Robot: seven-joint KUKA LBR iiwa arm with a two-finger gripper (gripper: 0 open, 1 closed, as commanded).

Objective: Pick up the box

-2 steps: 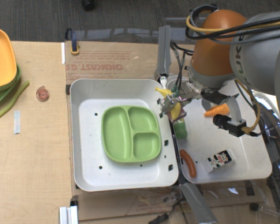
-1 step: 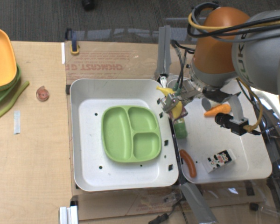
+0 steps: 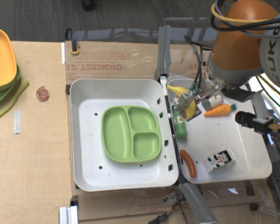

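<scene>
The box [image 3: 220, 160] is small and white with dark and red print. It lies flat near the front of the right bin [image 3: 252, 169]. My gripper [image 3: 190, 104] hangs over the back left corner of that bin, just above a yellow banana [image 3: 181, 93], well behind and to the left of the box. Nothing of the box is near the gripper. The orange band and grey wrist of the arm [image 3: 242, 31] hide part of the bin's back edge.
In the right bin also lie an orange carrot [image 3: 218, 109], a green bottle [image 3: 180, 127] by the left wall and a red sausage [image 3: 188, 163] at the front left. The left bin [image 3: 84, 171] holds a green divided plate [image 3: 130, 133]. Stacked plates [image 3: 1, 64] sit far left.
</scene>
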